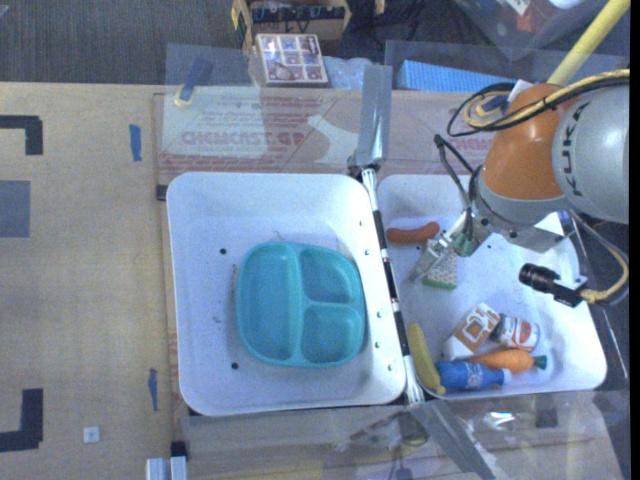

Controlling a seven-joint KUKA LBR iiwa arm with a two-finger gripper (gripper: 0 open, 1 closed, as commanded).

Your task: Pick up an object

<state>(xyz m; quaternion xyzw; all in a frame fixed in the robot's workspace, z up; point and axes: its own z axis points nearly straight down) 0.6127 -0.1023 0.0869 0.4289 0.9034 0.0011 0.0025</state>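
Wooden table (80, 268) carries two white bins. Left bin (200, 228): teal divided plate (300, 305). Right bin (580, 358): pincer (437, 261) low at 10 o'clock, narrow, tips on a green-grey wedge (441, 274); sausage (412, 233) just at 11.

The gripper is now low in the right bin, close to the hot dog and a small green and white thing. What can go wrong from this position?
1. The gripper sits between the hot dog and the small green and white item, so it may close on neither, or push one away.
2. It is close to the divider between the bins; a small drift might strike it.
3. The hot dog is round and could roll out of a pinch.
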